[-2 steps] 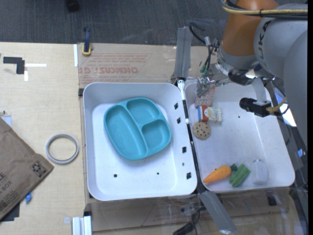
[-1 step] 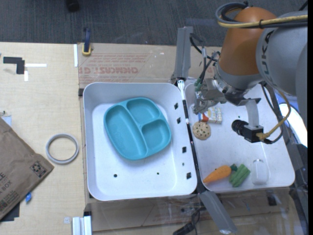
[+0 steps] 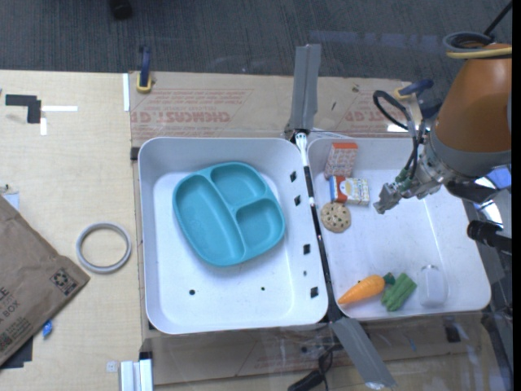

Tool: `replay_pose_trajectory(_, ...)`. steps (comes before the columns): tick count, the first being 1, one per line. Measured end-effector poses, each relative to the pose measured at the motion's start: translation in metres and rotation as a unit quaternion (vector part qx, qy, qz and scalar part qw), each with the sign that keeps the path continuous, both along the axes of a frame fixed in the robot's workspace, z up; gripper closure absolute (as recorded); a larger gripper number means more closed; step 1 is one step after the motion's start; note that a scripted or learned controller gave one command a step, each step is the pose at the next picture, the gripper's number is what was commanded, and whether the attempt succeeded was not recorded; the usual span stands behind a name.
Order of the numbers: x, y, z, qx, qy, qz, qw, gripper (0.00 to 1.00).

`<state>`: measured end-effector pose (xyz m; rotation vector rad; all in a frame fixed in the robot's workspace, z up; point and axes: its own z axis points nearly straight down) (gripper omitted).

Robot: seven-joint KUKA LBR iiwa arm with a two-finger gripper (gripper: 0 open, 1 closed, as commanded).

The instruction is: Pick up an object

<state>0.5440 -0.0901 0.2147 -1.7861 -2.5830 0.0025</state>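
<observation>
Arm (image 3: pixel 480 104) comes in from the right, orange band up top, and hangs over the right bin (image 3: pixel 456 251). Gripper (image 3: pixel 389 199) sits over the far-middle part of that bin, tilted down toward the left. Can't tell whether the jaws are open or closed: the tip is small and blurred against the white floor. Nothing visible between them.

Right bin contents:
- small box (image 3: pixel 342 158) with a red top, far left corner, standing by the divider
- small packet (image 3: pixel 353 191), orange and white, just near of the box, left of the gripper tip and close to it, contact unclear
- cookie (image 3: pixel 334 217), round with dark chips, near of the packet, right by the divider
- toy carrot (image 3: pixel 361 289), near edge, lying flat
- green piece (image 3: pixel 399 292) just right of the carrot, touching or almost
- clear or white item (image 3: pixel 432 285) right of the green piece, hard to make out

Left bin (image 3: pixel 163 300): one blue divided plate (image 3: pixel 229 213), three compartments, sitting flat in the far-middle area.

Outside the bins, on the bench to the left: a tape ring (image 3: pixel 103 246) and a corner of a cardboard box (image 3: pixel 28 287) at the left edge.
</observation>
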Motion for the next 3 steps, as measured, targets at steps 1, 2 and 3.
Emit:
replay_pose_trajectory(1,0.000,0.000,0.000,0.0000,0.000,0.000,1.0000,0.00)
replay_pose_trajectory(2,0.065,-0.023,-0.099,0.0000,-0.001,0.107,0.9942,0.00)
replay_pose_trajectory(3,0.117,-0.017,-0.118,-0.0003,-0.004,0.055,0.9985,0.00)
